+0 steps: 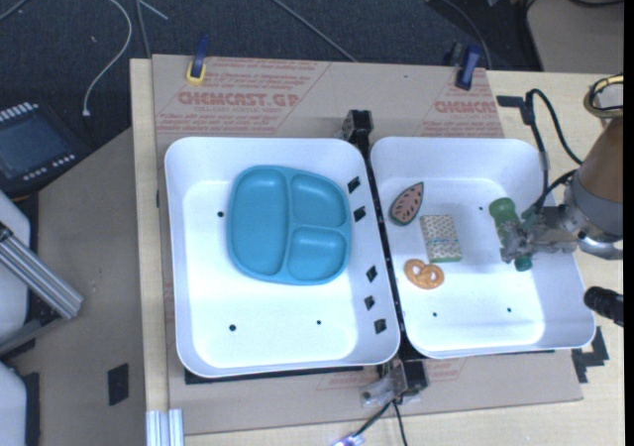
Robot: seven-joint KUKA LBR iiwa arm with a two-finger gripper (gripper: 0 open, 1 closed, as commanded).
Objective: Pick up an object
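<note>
The right bin [475,330] holds several small items. A brown and pink slice-shaped piece [406,202] lies at its left, a patterned square pad [440,236] sits in the middle, and an orange pretzel [425,276] is below that. A green object [502,208] rests by the right side of the bin. My gripper [517,241] comes in from the right and sits low in the bin, right against the lower end of the green object. Its metal parts overlap the green object, so where the two meet is hard to make out.
The left bin [198,305] holds a blue divided plate [287,224]. A black divider with clips [369,236] runs between the bins. The grey arm [599,206] and a black cable [540,127] stand over the right bin's right rim. Blue clamps [468,65] hold the cardboard at the back.
</note>
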